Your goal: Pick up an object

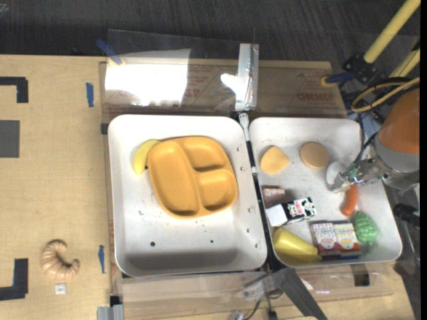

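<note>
The right bin (347, 131) holds several small objects: a yellow wedge (274, 159), a round tan biscuit (315, 155), an orange carrot (349, 202), a green knobbly piece (365, 227), a colourful box (333, 237), a yellow cone-shaped piece (292, 244), a black-and-white box (301, 208), a white block (275, 215) and a brown-and-white piece (273, 195). My gripper (351, 175) hangs over the right side of this bin, just above the carrot's top end and beside a pale grey piece (333, 174). Nothing shows between its fingers.
The left bin (127, 199) carries an orange divided tray (192, 175) with a yellow banana-like piece (140, 155) tucked at its left. A tan croissant-shaped toy (60, 259) lies on the bench at the far left. The arm's orange band (407, 125) stands at the right edge.
</note>
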